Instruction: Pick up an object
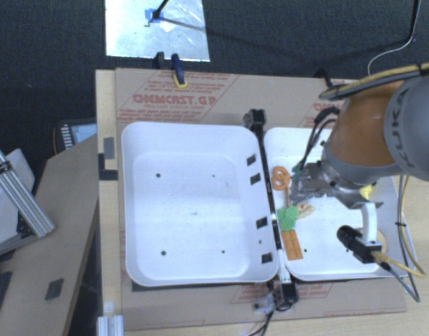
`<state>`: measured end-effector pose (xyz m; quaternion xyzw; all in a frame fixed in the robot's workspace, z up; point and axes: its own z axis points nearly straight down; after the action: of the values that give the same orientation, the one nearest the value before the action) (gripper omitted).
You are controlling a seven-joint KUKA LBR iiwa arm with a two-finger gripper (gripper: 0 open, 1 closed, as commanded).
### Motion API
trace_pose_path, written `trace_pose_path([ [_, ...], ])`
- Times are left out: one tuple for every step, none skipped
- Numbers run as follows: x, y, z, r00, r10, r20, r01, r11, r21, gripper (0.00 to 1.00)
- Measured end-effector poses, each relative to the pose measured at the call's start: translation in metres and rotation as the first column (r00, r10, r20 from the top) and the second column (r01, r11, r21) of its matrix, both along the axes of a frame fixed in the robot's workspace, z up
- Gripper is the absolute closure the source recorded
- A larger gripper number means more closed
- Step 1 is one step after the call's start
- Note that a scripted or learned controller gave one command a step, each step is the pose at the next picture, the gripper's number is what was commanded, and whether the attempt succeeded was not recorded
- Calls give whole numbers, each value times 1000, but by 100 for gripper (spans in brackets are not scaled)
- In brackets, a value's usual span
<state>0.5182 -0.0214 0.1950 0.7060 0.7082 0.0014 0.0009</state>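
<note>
My gripper (303,203) hangs low over the left part of the right bin (326,261). Right below and beside it lie a green object (288,218) and an orange flat piece (292,243). A little farther back rests an orange pretzel-shaped ring (280,178). A pale tan item (303,211) sits at the gripper's tip, but whether it is between the fingers is hidden by the wrist. The grey arm with its orange band (364,131) covers the right bin's far half.
The left bin (193,201) lies beside the right one, parted by a black clip strip (264,187). Both stand on a cardboard sheet (179,96). A shiny metal plate (157,19) lies beyond the bench. An aluminium rail (15,194) stands at far left.
</note>
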Motion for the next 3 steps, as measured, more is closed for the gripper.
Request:
trace_pose_path([
  [-1, -86, 32, 1000, -7, 1, 7, 1000, -3, 100],
  [-3, -36, 136, 1000, 7, 9, -7, 1000, 0, 100],
  [-32, 28, 155, 1000, 8, 1, -8, 1000, 2, 100],
])
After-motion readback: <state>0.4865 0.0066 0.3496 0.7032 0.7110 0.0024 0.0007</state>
